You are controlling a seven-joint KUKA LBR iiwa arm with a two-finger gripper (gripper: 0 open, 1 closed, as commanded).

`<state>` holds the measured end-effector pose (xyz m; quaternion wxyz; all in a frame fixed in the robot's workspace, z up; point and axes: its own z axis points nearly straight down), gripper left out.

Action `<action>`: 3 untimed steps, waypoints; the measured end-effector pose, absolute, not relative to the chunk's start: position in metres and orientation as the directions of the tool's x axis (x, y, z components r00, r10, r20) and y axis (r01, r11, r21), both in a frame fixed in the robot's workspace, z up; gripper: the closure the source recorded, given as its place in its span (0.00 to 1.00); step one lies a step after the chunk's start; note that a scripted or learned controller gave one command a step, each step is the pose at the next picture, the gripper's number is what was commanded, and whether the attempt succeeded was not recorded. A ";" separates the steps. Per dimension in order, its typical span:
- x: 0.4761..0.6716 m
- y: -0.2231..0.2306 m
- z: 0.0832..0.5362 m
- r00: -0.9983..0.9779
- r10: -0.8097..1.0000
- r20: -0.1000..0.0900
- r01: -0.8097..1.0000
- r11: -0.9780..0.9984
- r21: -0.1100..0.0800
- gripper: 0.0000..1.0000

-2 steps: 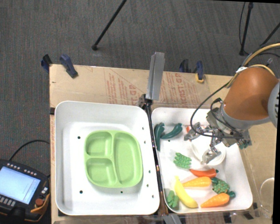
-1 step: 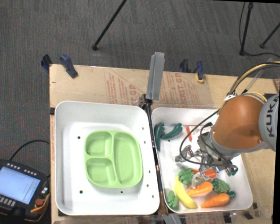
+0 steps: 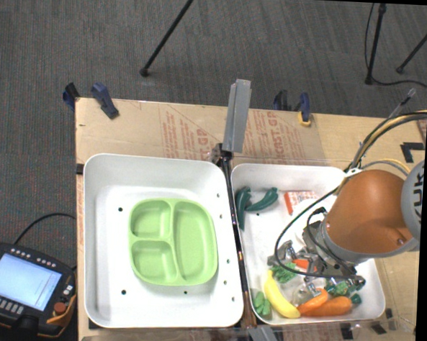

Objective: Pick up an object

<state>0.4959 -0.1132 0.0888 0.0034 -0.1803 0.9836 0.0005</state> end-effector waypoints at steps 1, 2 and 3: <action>0.495 -0.088 0.087 -0.960 -0.281 -0.001 -0.281 0.960 0.002 0.00; 0.495 -0.085 0.096 -0.957 -0.289 -0.001 -0.289 0.957 0.003 1.00; 0.495 -0.085 0.096 -0.957 -0.289 -0.001 -0.289 0.957 0.003 0.00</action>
